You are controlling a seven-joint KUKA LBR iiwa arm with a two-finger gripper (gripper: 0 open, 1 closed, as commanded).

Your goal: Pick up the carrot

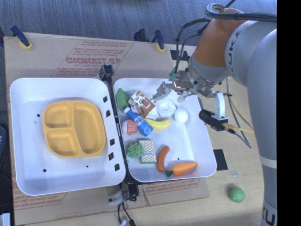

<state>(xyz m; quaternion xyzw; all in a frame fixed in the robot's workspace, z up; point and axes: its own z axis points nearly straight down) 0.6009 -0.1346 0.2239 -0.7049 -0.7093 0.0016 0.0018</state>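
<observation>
The carrot (184, 168), orange with a green stub at its left end, lies flat in the near right corner of the right bin (200, 142). My gripper (175, 93) hangs over the far part of the same bin, above a white cup (165, 108) and a white egg (181, 116). It is well away from the carrot, which sits toward the camera from it. The fingers look spread, with nothing between them.
A red sausage (162, 158) lies just left of the carrot. A green-and-white box (147, 151), banana (160, 124), blue can (141, 123), small carton (141, 103) and green leaf (122, 99) crowd the bin. The left bin holds a yellow divided tray (74, 127). A green ball (236, 194) rests on the bench.
</observation>
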